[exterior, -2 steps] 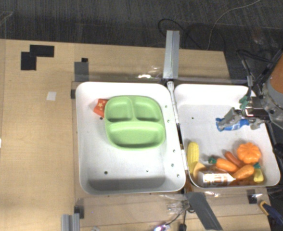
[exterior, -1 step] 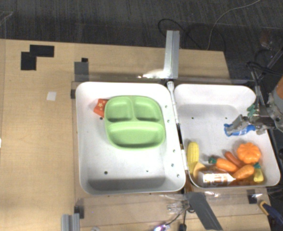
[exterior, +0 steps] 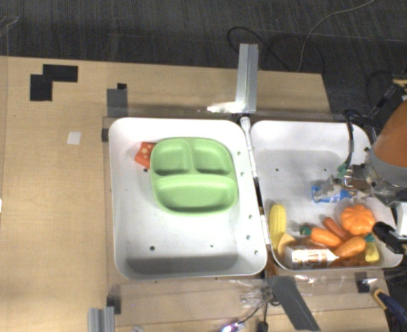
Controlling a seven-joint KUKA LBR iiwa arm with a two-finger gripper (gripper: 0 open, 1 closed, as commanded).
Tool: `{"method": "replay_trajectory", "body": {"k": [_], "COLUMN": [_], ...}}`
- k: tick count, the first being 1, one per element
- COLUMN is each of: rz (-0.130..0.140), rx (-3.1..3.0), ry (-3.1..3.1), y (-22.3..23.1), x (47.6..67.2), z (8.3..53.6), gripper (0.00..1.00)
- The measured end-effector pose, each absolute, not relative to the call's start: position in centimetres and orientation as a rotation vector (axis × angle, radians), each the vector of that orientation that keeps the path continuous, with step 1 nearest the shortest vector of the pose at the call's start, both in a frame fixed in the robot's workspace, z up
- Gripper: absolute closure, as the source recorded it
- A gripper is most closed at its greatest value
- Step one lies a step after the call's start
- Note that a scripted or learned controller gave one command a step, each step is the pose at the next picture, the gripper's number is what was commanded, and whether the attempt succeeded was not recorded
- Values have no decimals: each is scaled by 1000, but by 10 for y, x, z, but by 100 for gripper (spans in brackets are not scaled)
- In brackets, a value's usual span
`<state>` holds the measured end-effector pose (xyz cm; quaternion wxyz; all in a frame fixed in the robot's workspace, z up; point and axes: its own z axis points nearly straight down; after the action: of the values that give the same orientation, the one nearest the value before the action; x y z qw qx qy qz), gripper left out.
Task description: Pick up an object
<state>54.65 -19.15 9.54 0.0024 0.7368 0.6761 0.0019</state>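
pumpkin just below jaws, right bin

This is a robotics lab or test cell. A plywood desk carries two shallow white bins fixed side by side with metal brackets, black marker patches lie at far left, loose cables trail over dark carpet beyond, and toy plastic vegetables serve as props.

Counter: pale wood, black patches at far left. Bears two white bins side by side: left bin, right bin.
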Motion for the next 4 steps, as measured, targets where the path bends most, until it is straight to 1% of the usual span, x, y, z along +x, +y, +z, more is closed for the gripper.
{"method": "replay_trajectory", "body": {"k": [1,2,3,4], "rz": [5,9,13,6], "rx": [2381,2378,2523,2451], "ry": [2045,2045,1858,1958], "y": [-176,-176,-158,-123], "x": [556,557,601,639], "z": [99,109,89,185], "gripper": [0,100,100,100]}}
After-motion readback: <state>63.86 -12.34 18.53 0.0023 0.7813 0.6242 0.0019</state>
